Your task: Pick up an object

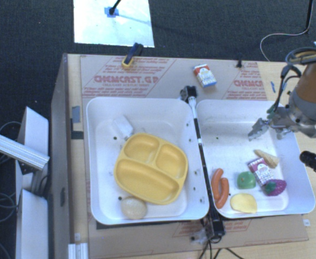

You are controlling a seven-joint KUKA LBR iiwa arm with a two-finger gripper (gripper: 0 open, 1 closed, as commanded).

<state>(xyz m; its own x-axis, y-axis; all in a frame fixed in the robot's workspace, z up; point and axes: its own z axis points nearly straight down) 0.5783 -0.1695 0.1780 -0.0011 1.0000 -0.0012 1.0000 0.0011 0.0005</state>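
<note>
Cardboard-topped bench (pixel 147 77), right white shallow bin (pixel 228 117): two-finger gripper (pixel 267 127) above, grip unclear; best centred over small red-and-white packet (pixel 261 172) before descending.

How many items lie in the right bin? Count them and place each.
6, none visibly hidden: orange sausages, green piece, yellow piece, purple piece, red-white packet, tan piece, all near the right bin front.

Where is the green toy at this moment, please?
The green toy lies in the right bin, near its front, between the orange sausages and the small red packet, just above the yellow piece.
</note>
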